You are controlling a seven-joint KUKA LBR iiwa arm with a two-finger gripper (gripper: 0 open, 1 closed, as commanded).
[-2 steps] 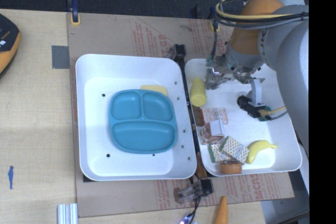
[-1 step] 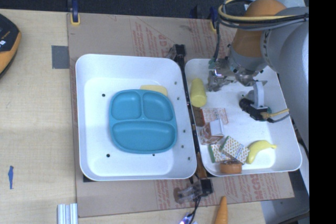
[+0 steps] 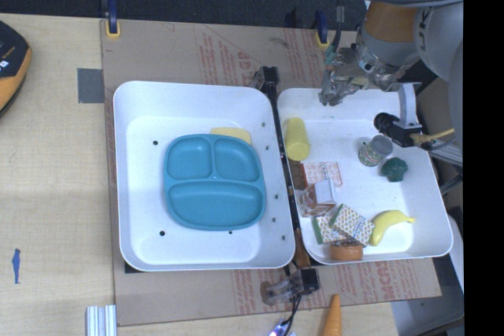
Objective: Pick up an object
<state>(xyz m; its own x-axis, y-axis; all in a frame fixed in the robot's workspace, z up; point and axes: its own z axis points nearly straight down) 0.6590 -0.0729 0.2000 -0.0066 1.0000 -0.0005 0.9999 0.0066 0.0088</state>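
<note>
Grey arm enters from right, orange band high, wrist angled down-left. Tool (image 3: pixel 337 93) hangs over far edge of right bin (image 3: pixel 425 193); nothing seen between its tips, opening too blurred, cannot tell. Yellow cylinder (image 3: pixel 297 139) lies at right bin's left side, long axis running near-to-far. Banana (image 3: pixel 388 226) near front right corner, tip pointing right. Blue divided plate (image 3: pixel 214 182) sits in left bin (image 3: pixel 134 169). Bins rest on cardboard over wooden bench (image 3: pixel 47 193).
</note>
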